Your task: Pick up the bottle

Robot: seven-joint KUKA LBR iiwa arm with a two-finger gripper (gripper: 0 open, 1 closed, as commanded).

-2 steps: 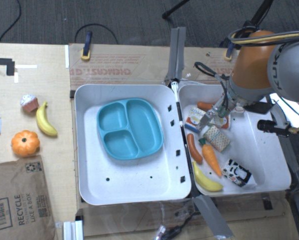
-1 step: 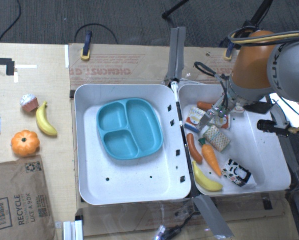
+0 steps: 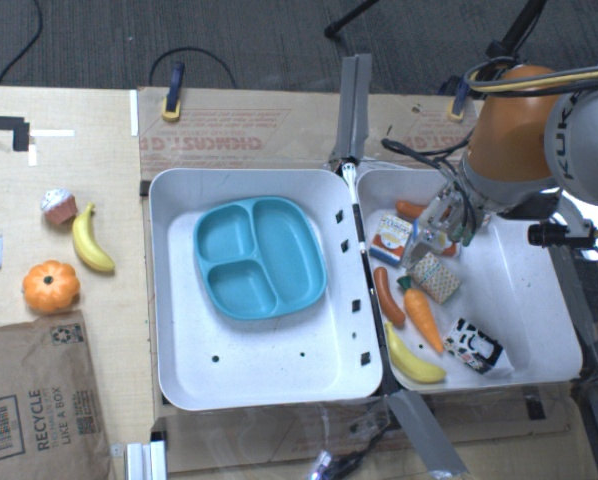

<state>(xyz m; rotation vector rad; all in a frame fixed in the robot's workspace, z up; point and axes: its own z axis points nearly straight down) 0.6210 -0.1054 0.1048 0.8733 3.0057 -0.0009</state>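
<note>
From the camera above the counter (image 3: 69,388), the grey arm with its orange band (image 3: 514,133) reaches in from the right and drops its claw (image 3: 434,236) into the right-hand shallow white bin (image 3: 539,308), over the bin's upper-left part. Whether the claw is released or clenched cannot be told; nothing can be seen gripped in it.

Just left of the claw lies a small white carton with orange and blue print (image 3: 390,240). Just above and left of it, an orange-red piece (image 3: 408,209) peeks out by the bin's back wall. Right beneath the claw sits a speckled grey-tan block (image 3: 438,282). Below that, an orange carrot (image 3: 425,320) lies at a slant, with a reddish-brown sausage (image 3: 387,296) beside it to the left. Further below the claw, a yellow banana (image 3: 413,364) rests along the bin's front-left corner. Below and to the right of the claw, well apart from it, lies a small black-and-white patterned object (image 3: 473,347), which may be the bottle, though that is not certain.

Far to the claw's left, the left-hand white bin (image 3: 179,318) holds a teal three-compartment plate (image 3: 261,258). Beyond it on the counter lie a second banana (image 3: 90,240), a small orange pumpkin (image 3: 51,286) and a cupcake (image 3: 58,207).
</note>
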